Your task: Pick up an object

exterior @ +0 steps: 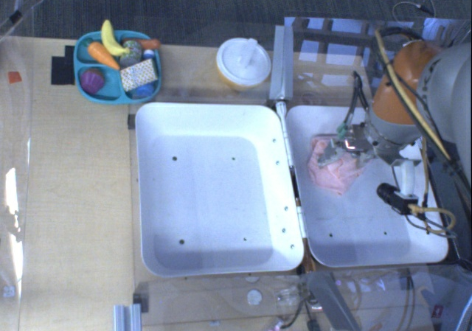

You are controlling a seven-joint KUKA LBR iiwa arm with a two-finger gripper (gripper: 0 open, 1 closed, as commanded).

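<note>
We see a crumpled pink cloth lying in the right-hand white bin, the gripper at its upper edge. Soft and light, we judge; pinch a raised fold.

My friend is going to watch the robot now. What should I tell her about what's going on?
Gripper: low in the right bin, right at the top edge of the pink crumpled thing. I cannot tell if its fingers are open or shut.
Things: the pink thing lies on the right bin's floor, near its upper left. The left bin sits beside it.
Done: arm has reached the pink thing.
Left: nothing looks lifted yet. A grasp and a lift are probably next. Watch whether the pink thing really comes up.
</note>
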